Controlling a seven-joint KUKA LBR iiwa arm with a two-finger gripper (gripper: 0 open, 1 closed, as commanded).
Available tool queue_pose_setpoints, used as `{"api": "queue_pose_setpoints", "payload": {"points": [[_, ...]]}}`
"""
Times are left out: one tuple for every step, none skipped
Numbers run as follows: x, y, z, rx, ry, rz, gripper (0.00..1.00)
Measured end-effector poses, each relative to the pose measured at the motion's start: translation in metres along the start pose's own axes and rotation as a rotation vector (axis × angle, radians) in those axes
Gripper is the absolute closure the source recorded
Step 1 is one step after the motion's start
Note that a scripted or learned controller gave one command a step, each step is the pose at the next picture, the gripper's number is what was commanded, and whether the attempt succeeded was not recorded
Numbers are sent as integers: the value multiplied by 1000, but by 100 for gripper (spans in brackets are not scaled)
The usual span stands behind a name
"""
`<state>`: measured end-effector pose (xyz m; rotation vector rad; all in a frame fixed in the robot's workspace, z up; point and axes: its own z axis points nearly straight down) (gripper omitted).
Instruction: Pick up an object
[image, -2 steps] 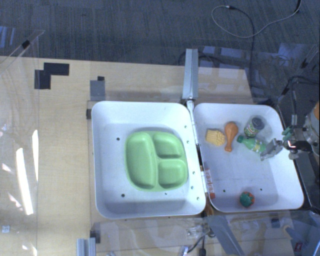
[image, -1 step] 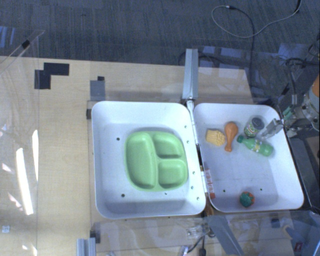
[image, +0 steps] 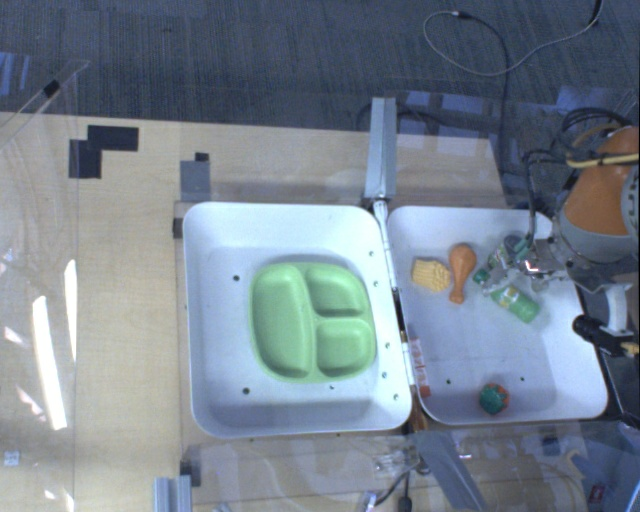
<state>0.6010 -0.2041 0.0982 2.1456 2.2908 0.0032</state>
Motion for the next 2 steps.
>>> {"api": "queue_pose_setpoints", "payload": {"points": [[1, 2, -9, -2, 0, -4, 100], [69, 72, -139, 1, -1, 184, 100]]}}
